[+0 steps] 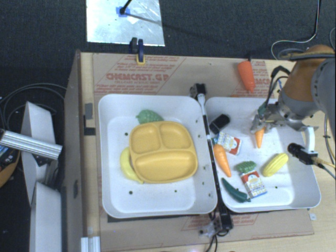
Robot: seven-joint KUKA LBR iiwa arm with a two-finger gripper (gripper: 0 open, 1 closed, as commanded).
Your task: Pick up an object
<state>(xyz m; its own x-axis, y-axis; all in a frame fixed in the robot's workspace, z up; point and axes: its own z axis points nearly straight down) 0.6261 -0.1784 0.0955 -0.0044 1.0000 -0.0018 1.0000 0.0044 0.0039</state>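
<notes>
Robot gripper hovers in right bin w/ a small toy carrot pinched btwn its fingers. Grasp step seems underway; next move: lift straight up.

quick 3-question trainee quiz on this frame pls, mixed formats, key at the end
1. True or false: the yellow tray lies in the left bin.
2. Which toy is nearest the end effector? A) corn B) small carrot C) green pepper
3. Fill in: a carrot lies outside the bins, on the ____ board.

Key: 1 true; 2 B; 3 cardboard
</notes>
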